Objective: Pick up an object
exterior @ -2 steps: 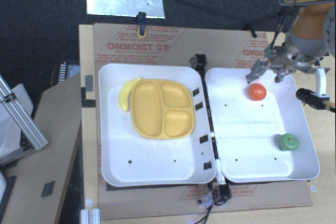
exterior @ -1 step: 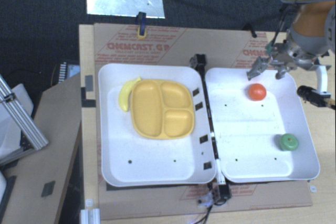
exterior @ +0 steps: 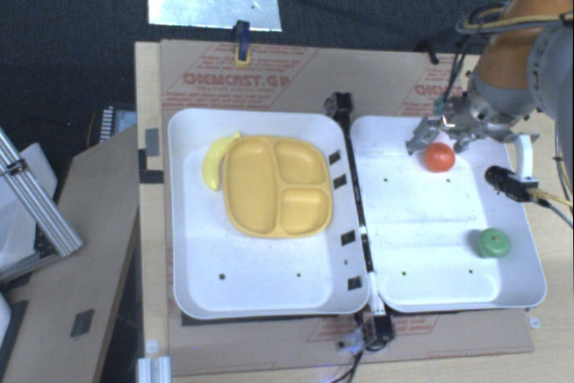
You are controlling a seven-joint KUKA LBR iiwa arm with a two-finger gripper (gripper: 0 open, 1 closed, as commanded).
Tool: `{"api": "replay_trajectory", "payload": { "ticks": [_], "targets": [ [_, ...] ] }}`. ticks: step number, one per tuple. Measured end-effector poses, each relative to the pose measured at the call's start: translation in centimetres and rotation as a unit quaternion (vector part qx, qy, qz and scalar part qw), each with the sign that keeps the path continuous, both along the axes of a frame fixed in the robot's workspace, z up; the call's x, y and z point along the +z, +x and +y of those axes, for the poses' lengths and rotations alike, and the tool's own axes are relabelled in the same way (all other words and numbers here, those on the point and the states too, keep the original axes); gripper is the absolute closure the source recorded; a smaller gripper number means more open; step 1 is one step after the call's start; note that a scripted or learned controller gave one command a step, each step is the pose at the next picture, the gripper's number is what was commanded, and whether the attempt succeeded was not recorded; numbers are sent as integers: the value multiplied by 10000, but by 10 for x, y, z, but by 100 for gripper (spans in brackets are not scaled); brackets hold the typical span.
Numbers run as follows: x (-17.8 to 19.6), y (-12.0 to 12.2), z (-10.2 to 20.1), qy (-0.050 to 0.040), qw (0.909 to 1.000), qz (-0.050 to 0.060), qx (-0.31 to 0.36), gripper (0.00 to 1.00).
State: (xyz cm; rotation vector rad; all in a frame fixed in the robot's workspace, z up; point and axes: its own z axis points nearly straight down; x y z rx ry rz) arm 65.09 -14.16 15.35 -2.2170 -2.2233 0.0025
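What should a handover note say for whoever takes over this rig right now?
Gripper: low over the far end of the right bin, just above the red-orange ball; not clear whether it grips it.
Green round object: lying near the right bin's right edge.
Left bin: yellow divided tray with a yellow banana-like piece at its left edge.
Done: arm is positioned at the ball.
Left: confirm a grasp and lift an object.
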Motion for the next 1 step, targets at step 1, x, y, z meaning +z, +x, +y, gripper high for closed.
{"api": "replay_trajectory", "payload": {
  "ticks": [1],
  "targets": [
    [-37,-3,-5,-35,10000,-74,-14,0]
  ]
}}
